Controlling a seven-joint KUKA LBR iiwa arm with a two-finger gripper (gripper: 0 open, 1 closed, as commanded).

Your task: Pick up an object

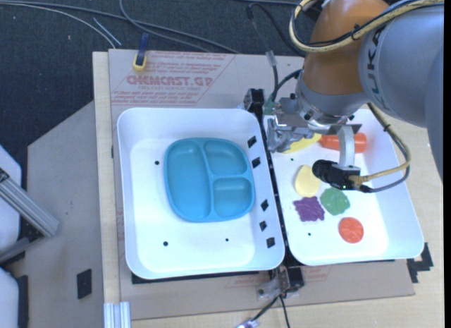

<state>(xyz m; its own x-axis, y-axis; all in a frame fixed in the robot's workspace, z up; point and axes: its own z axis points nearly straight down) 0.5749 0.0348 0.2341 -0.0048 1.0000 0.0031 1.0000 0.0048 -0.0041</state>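
while the arm is hanging over the right bin (394,238), the gripper (285,136) is searching its far left corner; the yellow toy (307,180) is lying just near of it, needing a descent.

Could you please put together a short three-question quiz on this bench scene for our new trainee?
1. True or false: the blue tray lies in the left bin.
2. Which toy lies nearest the front rim of the right bin? A) purple toy B) green toy C) red toy
3. Fill in: the arm hangs over the ____ bin.

Key: 1 true; 2 C; 3 right.
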